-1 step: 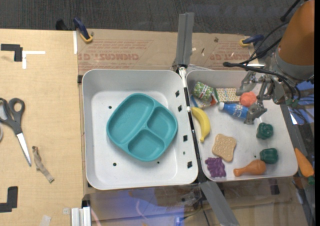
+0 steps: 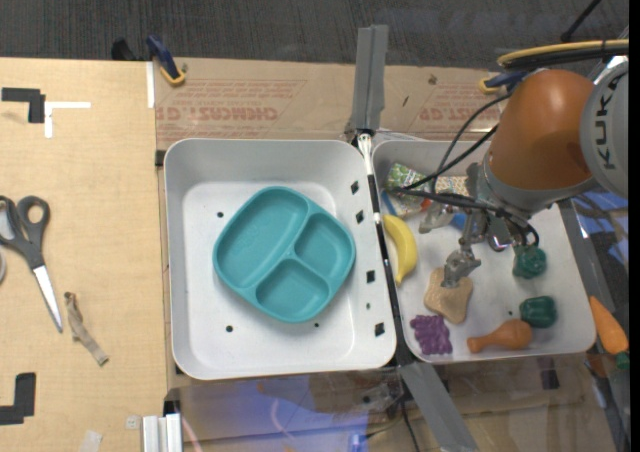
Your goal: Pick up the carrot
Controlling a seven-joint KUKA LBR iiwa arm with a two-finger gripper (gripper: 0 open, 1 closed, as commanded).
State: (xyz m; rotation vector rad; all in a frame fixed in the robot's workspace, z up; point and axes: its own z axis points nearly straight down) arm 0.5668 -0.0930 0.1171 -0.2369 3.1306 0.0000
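Observation:
An orange, tapered, carrot-like piece (image 2: 502,337) lies at the front of the right bin (image 2: 572,240), its thin end pointing left. My gripper (image 2: 461,268) hangs down from the orange-banded wrist over the middle of that bin. It sits just above a tan bread-like chunk (image 2: 447,297), up and to the left of the orange piece and apart from it. A second, brighter orange tapered thing (image 2: 607,325) lies just outside the bin's right rim.
The right bin also holds a banana (image 2: 403,245), purple grapes (image 2: 432,334), a dark green pepper (image 2: 538,311) and a green piece (image 2: 530,262). The left bin (image 2: 185,270) bears a teal divided plate (image 2: 285,253). Scissors (image 2: 33,250) lie on the bench at far left.

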